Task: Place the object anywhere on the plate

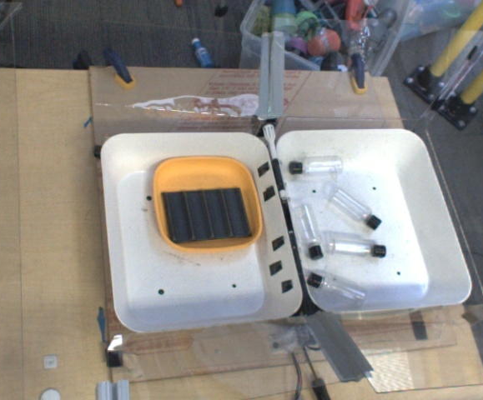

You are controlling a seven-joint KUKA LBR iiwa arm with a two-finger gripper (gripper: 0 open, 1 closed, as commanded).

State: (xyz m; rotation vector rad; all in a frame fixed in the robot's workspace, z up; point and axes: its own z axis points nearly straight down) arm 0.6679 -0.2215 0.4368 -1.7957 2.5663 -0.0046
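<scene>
An orange plate (168,176) lies in the left white bin (133,290). On the plate rests a black ridged block (206,215), lying flat and covering most of its middle. In the right white bin (416,182) lie several clear plastic tubes with black caps: one near the top (316,167), one in the middle (354,207), one lower (354,247), one by the divider (309,233) and one at the front (334,286).
A divider with black clips (273,219) runs between the two bins. A clear box of coloured toys (324,15) stands behind the bench. Cardboard (183,86) lies under the bins' far edge. Bare wooden bench spreads to the left.
</scene>
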